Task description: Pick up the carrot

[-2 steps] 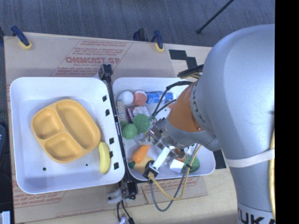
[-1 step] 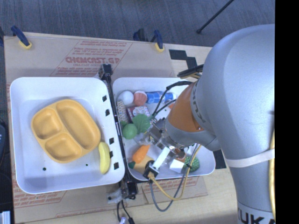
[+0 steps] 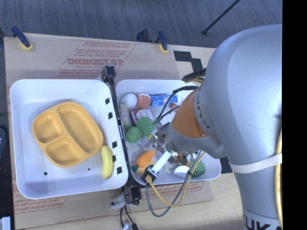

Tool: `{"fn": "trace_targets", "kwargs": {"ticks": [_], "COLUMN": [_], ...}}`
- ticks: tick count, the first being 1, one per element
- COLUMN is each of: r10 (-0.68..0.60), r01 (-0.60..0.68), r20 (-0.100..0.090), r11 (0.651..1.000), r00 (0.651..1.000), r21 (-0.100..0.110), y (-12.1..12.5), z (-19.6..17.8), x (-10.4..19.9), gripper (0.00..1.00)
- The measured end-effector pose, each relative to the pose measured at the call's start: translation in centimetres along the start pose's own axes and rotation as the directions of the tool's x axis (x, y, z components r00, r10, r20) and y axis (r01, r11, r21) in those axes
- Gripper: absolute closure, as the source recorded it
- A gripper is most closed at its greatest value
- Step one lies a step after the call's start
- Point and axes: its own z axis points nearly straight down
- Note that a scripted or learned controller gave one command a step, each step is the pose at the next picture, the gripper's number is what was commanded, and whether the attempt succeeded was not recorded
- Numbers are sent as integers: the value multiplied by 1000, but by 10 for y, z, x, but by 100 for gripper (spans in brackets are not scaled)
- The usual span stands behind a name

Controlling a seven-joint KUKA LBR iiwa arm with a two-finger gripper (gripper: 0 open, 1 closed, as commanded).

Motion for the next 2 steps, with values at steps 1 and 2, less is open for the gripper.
{"fn": "trace_targets", "kwargs": {"ticks": [1,2], "r10": [0,0], "r01": [0,0], "r20": [0,0], "r11": [1000,1000], "r00": [1000,1000], "r21": [0,0], "y": [0,0], "z": [0,0], "x": [0,0], "gripper": [0,0]}}
